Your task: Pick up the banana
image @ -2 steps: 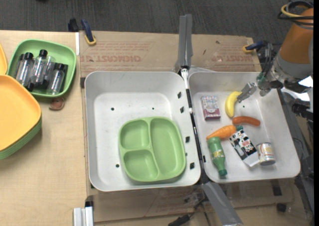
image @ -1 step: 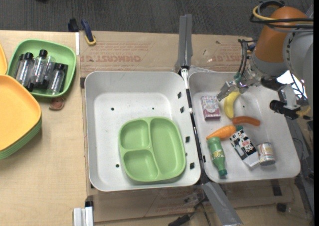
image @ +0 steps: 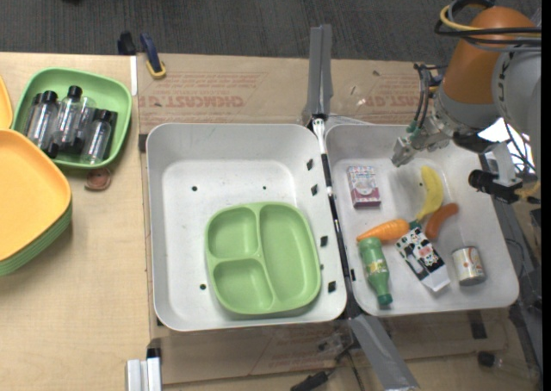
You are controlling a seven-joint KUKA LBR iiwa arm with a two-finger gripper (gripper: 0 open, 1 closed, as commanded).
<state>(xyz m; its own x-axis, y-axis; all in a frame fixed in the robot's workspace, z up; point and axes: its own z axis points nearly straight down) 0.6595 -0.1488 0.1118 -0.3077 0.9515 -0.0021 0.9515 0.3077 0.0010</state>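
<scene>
The yellow banana (image: 430, 191) lies in the right bin (image: 504, 286), in its upper middle part, curving down toward an orange carrot (image: 383, 230). My gripper (image: 411, 146) hangs over the bin's back left area, just up and left of the banana's top end. Nothing shows in its grasp. The grey arm with its orange band (image: 478, 71) reaches in from the upper right.
Around the banana lie a pink box (image: 363, 185), a second orange piece (image: 441, 218), a green bottle (image: 375, 270), a black-and-white carton (image: 422, 257) and a small can (image: 469, 265). The left bin (image: 172, 208) holds a green divided plate (image: 263, 257). A green tray of bottles (image: 73, 118) and orange plates (image: 26, 200) sit far left.
</scene>
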